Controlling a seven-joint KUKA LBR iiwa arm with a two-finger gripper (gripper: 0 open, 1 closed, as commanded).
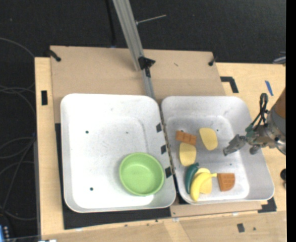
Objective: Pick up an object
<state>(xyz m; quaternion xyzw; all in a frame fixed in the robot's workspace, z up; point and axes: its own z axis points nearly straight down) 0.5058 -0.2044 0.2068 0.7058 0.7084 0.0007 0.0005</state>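
Crowding right bin | bananas, orange blocks (bowl left)

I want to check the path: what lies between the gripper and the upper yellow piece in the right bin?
In the camera view, only bare white bin floor lies between the gripper and the upper yellow piece.

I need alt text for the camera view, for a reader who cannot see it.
Two white bins sit side by side on a bench. The left bin holds a green bowl; the right bin holds yellow, orange and green pieces. The end effector hangs over the right bin's right side.
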